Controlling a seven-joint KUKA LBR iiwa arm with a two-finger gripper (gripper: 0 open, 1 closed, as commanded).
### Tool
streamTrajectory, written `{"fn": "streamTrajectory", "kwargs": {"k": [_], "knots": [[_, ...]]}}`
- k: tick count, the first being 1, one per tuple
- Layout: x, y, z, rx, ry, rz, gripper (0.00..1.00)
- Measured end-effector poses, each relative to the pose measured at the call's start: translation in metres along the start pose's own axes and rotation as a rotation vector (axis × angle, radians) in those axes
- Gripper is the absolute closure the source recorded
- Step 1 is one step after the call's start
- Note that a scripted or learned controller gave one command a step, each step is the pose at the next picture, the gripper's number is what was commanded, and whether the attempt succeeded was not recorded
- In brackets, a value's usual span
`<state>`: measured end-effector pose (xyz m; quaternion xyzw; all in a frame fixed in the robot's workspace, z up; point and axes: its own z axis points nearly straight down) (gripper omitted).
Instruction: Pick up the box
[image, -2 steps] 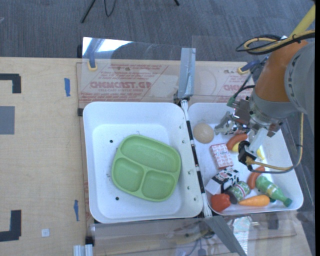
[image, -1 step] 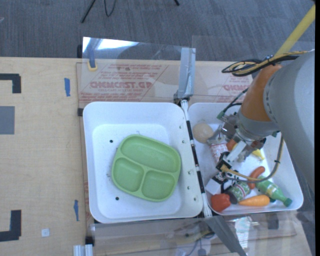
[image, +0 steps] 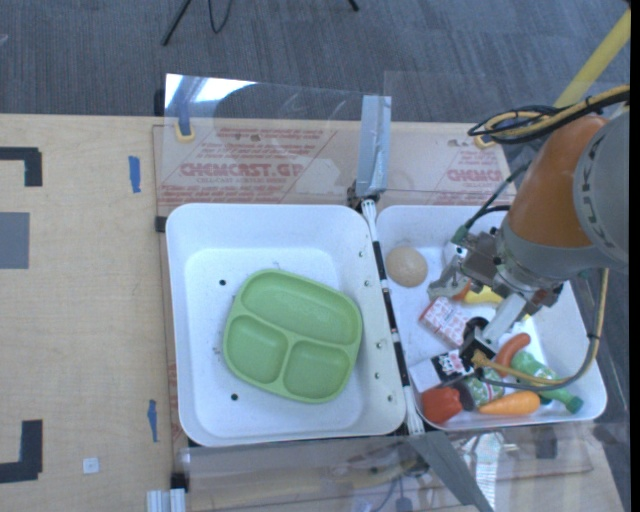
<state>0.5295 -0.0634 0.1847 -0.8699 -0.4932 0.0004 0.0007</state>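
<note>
The box (image: 442, 318) is small and white with a red print. It lies flat in the right bin (image: 592, 395), near the bin's left wall. My gripper (image: 458, 279) hangs over the right bin just beyond the box, at its far right corner, and partly covers a yellow item (image: 484, 296). Nothing can be made out between the gripper and the box, and the box rests on the bin floor.
A tan ball (image: 406, 266) sits at the back left of the right bin. A red tomato (image: 440, 404), an orange carrot (image: 510, 404), a red pepper (image: 512, 347) and green items (image: 545, 377) crowd its front. A green divided plate (image: 291, 335) lies in the left bin (image: 200, 250).
</note>
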Motion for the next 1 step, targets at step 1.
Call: {"fn": "streamTrajectory", "kwargs": {"k": [1], "knots": [[-0.0003,-0.0005,0.0009,0.002,-0.001,0.0,0.0]]}}
